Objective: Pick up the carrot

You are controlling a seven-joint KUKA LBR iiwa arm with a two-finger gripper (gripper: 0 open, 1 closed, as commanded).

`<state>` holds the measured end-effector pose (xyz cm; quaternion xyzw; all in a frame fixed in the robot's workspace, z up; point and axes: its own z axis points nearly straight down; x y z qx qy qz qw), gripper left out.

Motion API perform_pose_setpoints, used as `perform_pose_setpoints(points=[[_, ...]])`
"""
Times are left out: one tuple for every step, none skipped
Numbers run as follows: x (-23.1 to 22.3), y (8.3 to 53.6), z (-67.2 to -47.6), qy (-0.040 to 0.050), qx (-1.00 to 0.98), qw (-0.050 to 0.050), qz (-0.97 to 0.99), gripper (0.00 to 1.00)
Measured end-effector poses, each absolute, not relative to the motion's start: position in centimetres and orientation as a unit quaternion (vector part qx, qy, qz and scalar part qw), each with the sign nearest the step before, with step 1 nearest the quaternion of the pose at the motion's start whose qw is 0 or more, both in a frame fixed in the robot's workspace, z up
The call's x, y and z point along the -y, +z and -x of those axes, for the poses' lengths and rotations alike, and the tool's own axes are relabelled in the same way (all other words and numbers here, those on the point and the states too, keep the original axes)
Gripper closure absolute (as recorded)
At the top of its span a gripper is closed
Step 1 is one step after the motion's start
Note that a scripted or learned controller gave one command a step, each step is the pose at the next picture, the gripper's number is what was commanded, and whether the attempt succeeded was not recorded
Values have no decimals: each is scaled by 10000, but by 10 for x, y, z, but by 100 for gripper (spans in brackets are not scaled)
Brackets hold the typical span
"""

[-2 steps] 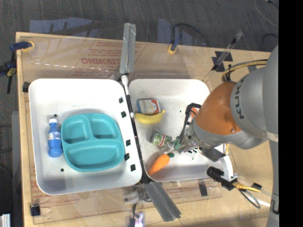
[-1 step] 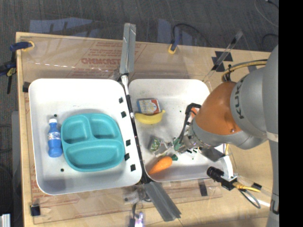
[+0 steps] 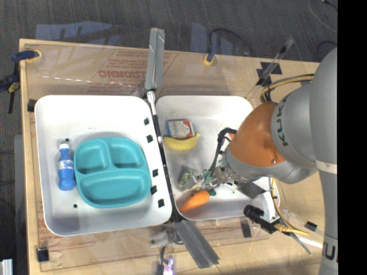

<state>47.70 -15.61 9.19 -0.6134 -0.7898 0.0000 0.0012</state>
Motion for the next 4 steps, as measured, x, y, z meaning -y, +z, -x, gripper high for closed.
perform_pose_setpoints(points=[[134,92,-477,10,8697,-14,4936,0],[211,93,-479,-1,9204,-13,3910,0],[153,91,-477,-1,9323,20,3617,0],[153,101,-478,-3,9330,21,3599,100]])
